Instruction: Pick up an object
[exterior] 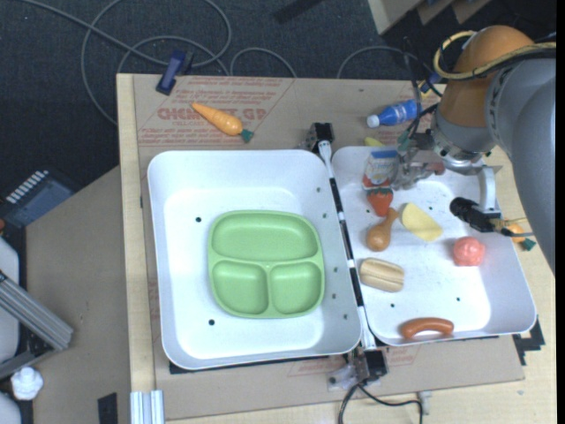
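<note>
Now | arm [516,104] bent down from right | wrist over right bin [499,294]

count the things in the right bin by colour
red: 2, round piece, sausage
brown: 2, drumstick, bread roll
yellow: 1, wedge
pink: 1, ball
multicoloured: 1, small can
total: 7

I see free floor in the left bin [177,201] as a narrow margin around the green tray [265,263], which takes up its centre. In the right bin [494,299], the upper left is crowded: can [382,164], red piece [380,203], brown piece [382,230] and yellow piece [422,223] lie close together. Roll [381,275] and sausage [427,328] obstruct the lower left. I find open floor mid-bin, between roll, sausage and pink ball [470,252]. The arm [521,104] overhangs the upper right.
</note>
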Tool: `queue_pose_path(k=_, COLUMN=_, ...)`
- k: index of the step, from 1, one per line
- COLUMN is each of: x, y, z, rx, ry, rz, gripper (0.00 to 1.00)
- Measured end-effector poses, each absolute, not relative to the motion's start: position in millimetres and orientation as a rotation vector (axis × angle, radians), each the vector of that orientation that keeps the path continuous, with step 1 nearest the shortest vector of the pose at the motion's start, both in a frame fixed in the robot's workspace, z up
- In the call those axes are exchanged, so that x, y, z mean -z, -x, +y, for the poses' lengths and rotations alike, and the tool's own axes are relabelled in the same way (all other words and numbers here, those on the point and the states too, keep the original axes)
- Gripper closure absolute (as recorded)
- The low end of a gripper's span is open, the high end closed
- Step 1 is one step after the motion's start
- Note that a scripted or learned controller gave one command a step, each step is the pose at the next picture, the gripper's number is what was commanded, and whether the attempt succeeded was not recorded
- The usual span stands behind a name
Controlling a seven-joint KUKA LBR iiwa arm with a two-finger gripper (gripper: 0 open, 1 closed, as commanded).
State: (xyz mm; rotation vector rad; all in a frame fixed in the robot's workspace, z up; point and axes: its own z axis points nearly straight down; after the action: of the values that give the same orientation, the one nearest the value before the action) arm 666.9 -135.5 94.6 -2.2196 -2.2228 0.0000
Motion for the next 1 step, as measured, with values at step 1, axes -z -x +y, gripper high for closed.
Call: queue_pose_path(k=1, x=-145.4, y=-604.0, z=-209.6, rx=-0.003, ry=2.225, rz=-2.221, gripper=0.0)
